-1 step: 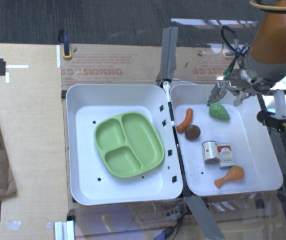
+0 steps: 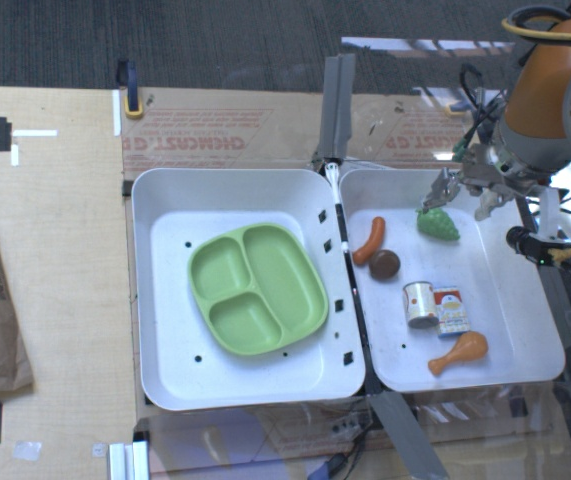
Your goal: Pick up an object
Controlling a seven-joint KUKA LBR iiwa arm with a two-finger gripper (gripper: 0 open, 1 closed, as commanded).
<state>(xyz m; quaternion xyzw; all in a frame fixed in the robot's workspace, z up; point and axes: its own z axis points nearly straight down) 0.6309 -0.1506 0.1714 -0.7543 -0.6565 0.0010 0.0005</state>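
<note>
Two white bins sit side by side: the left bin (image 2: 155, 298) holds a green divided plate (image 2: 257, 288), the right bin (image 2: 525, 318) a sausage (image 2: 369, 240), can (image 2: 420, 303), drumstick (image 2: 459, 352) and green toy (image 2: 438, 225), over which the gripper (image 2: 462, 196) seemingly spreads open.

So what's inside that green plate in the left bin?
Nothing I can see: the green plate has three bare compartments. It lies flat on the left bin, so the patch of bin floor beneath it is covered.
</note>
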